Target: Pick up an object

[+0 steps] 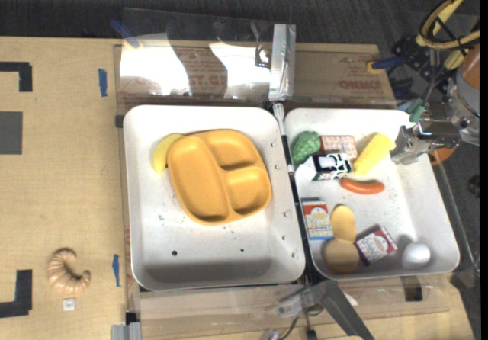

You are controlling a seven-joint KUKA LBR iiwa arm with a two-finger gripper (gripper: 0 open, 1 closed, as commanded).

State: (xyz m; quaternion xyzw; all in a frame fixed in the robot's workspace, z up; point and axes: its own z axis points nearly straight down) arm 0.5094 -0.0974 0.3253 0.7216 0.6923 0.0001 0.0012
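Approaching is the step in hand, as I judge it: the fingers (402, 149) stand at the right edge of the right bin (446, 213), and whether they are released or clenched I cannot tell, because they are small and blurred; nothing is seen between them. Just beside them, toward the bin's middle, lies the yellow corn-like toy (373, 154), the closest candidate for picking. A little below it rests the red sausage (363, 186). Further from the fingers are the small printed boxes (336, 155) and the green leafy toy (306, 145). Toward the bin's front lie the yellow egg shape (343, 221), the red packet (376, 244) and the white ball (416, 255). Farthest, in the left bin (145, 178), sits the orange divided plate (219, 174) over a banana (162, 151). The next move, I think, needs the fingers to come over one item, spread wide, and descend straight without pushing its neighbours.
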